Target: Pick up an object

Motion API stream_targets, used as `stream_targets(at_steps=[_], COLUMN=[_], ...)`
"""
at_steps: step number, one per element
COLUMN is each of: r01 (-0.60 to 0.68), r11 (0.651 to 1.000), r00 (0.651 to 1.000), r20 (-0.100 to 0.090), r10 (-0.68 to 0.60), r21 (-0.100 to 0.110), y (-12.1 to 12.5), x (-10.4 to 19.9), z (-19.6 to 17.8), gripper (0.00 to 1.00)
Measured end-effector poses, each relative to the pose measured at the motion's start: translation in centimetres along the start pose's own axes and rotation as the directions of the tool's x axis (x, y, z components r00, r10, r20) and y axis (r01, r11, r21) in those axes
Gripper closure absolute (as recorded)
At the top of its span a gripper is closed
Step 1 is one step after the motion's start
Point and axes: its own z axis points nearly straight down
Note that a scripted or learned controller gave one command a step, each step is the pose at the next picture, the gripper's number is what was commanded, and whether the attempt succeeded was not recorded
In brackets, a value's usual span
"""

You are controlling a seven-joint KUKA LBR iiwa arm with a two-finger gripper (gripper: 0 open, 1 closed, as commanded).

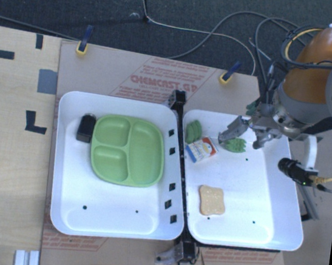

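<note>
Hand spread wide, holding nothing, just above green toy, with small carton beside: risks closing off-centre and nudging the toy away.

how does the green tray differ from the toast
The tray is green, with three compartments; the toast is tan and flat. The tray is far larger, covering much of the left bin, while the toast takes a small patch of the right bin. The tray has a black block touching its left edge; the toast lies apart from other things. Both lie flat, with rounded corners.
</note>
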Motion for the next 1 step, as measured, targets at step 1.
stream_targets(at_steps=[1], r01=[0.003], r11=[1.0], r00=[1.0], r20=[0.001], r10=[-0.003], r21=[-0.014], y=[0.22], x=[0.02], z=[-0.81], gripper=[0.0])
